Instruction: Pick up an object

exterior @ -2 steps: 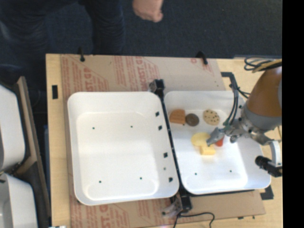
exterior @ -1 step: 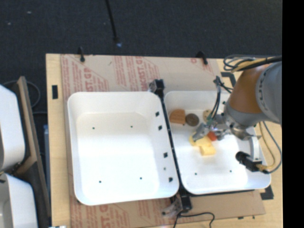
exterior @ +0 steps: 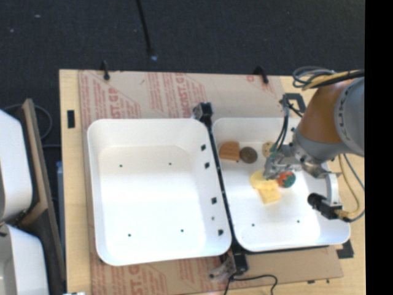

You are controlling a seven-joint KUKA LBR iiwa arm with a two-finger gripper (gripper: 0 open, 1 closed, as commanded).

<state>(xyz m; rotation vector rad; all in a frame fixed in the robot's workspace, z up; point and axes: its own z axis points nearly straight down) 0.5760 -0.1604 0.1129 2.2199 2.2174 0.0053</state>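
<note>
My gripper (exterior: 274, 172) reaches down into the right bin (exterior: 288, 232) from the right, just over the top edge of a yellow block (exterior: 268, 192). A second, paler yellow piece (exterior: 256, 179) lies against that block on its upper left. A small red and green object (exterior: 285, 179) sits right beside the fingertips. Further left in the same bin lie an orange-brown block (exterior: 229, 151) and a dark round object (exterior: 248, 155). A small pale object (exterior: 268, 147) rests near the bin's back wall.
The left bin (exterior: 104, 165) stands beside the right one, parted by a black divider rail (exterior: 215, 171). Both bins rest on a cardboard sheet (exterior: 147, 94). Cables (exterior: 316, 75) loop above the arm's orange band (exterior: 319, 112).
</note>
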